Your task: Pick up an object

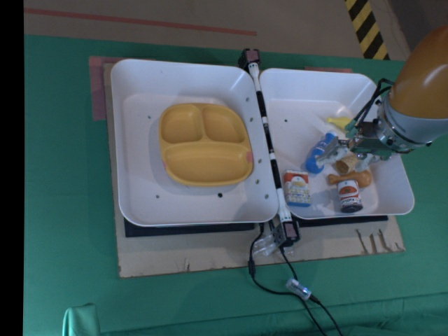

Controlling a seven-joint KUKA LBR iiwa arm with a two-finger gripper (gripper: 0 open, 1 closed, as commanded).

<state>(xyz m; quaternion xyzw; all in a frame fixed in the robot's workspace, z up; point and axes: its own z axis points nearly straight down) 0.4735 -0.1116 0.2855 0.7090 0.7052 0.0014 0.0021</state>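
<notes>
The right bin (301,96) holds several small items. A blue bottle-shaped toy (319,153) lies near its middle, with a tan cone-like piece (346,164) beside it. Below them lie a brown bone-shaped toy (350,180), a small red-labelled can (350,196) and a white snack box (297,188). A yellow piece (339,122) peeks out near the arm. My gripper (355,148) hangs low over the right bin, just right of the blue toy and above the tan piece. Nothing is visibly between its fingers.
The left bin (140,187) carries a yellow divided plate (204,144). A black-and-white divider bar (264,128) runs between the bins. Cables (283,271) trail off the front of the bench onto the green cloth.
</notes>
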